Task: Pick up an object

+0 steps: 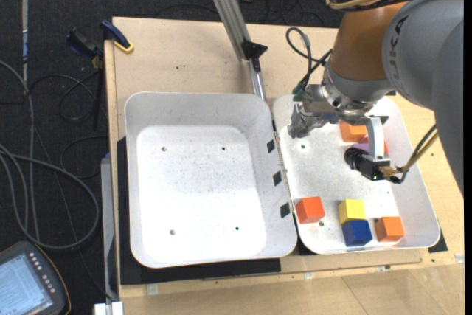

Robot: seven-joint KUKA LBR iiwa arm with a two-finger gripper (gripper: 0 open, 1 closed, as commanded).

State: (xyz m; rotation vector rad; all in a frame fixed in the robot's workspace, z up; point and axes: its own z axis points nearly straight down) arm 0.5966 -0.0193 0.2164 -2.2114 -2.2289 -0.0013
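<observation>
Object choices for the pick all sit in the right bin (420,203), the same bin my pincer (299,125) hangs over near its far-left corner. I cannot tell whether the pincer is spread or pressed together; it shows as a dark tip with nothing visibly caught in it. Just to the pincer's right, partly tucked under the wrist hardware, lies an orange block (352,133). Well toward the near edge from the pincer, almost straight below it in the view, sits a second orange cube (310,209). Farther to the right along that near edge I see a yellow cube (352,210) touching a blue cube (357,232) in front of it, and just beside the blue one a third orange cube (389,229). A small black piece (363,161) with a green light hangs off the wrist, right of the pincer and beyond the yellow cube. The left bin (147,114) lies to the pincer's left, its rim close beside the tip.
</observation>
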